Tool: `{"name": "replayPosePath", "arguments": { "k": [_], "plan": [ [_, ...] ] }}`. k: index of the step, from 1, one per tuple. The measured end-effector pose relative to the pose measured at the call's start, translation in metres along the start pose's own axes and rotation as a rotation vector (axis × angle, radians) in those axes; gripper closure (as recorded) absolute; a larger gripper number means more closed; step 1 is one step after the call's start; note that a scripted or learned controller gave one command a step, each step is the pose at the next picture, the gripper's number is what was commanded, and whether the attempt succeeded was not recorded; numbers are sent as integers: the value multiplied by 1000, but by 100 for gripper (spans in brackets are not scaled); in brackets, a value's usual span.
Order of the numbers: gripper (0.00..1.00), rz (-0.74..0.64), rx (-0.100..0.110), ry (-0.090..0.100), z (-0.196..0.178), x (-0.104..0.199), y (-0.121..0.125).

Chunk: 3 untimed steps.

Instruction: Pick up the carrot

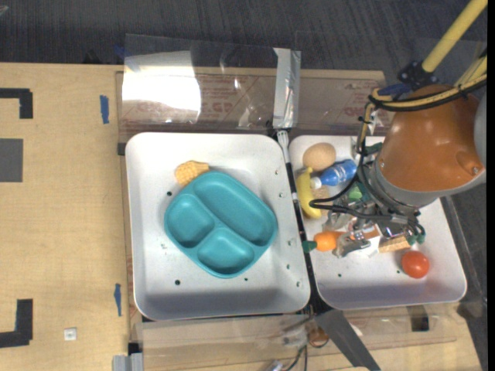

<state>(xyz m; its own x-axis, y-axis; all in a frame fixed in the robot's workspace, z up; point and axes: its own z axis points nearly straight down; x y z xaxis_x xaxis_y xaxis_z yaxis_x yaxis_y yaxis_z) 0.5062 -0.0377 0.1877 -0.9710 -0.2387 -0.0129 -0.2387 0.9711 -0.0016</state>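
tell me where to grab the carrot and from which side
Judging from the view, grip the carrot across its orange body, coming straight down. It lies flat near the right bin's left wall, green end toward that wall, so the free flanks suit the fingers best. The gripper is already close beside it.

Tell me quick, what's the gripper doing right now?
Gripper: down in the right bin beside the carrot; its grip state cannot be told.

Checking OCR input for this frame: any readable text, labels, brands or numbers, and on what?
No readable text anywhere in the camera view.
Blue bottle in the right bin: any label is too small and blurred to read.
Teal divided plate in the left bin: no markings.
Blue tape pieces on the bench: blank.
Carrot and tomato: no print.
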Motion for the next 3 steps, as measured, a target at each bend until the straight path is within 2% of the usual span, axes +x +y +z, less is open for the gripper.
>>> {"name": "replayPosePath", "arguments": {
  "k": [1,2,3],
  "plan": [
    [100,-42,-1,6,3,-7,-23],
    [100,-307,-3,5,3,-33,4],
    [100,-593,-5,7,2,9,30]
  ]
}}
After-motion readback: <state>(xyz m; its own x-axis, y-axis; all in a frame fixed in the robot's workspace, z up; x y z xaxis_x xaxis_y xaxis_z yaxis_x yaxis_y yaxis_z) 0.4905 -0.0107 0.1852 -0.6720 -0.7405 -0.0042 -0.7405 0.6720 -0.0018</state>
